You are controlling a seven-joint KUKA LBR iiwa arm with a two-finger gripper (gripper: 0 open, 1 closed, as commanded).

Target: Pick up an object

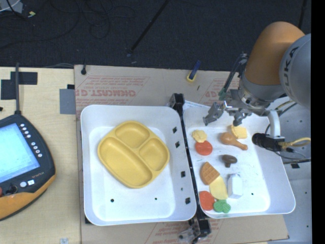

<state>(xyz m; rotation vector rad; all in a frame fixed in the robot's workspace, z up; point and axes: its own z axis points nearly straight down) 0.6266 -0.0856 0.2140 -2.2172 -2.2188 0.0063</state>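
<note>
My gripper [224,118] hangs over the far end of the right bin [277,187], its two fingers spread open with nothing between them. Just below it lie a brown drumstick [233,141] and a yellow cube [239,132]. Further left in the bin are a small yellow piece [199,135] and a red tomato [204,148]. A brown mushroom [229,160], an orange waffle [208,172], a yellow wedge [218,188], a white block [234,184], a red-orange piece [206,199] and a green piece [221,206] lie nearer the front.
The left bin [96,197] holds a yellow divided plate [133,153]. A control pendant [20,161] lies at the far left of the bench. A small blue and yellow item [192,73] sits behind the bins. Cables [284,145] run along the right bin's right side.
</note>
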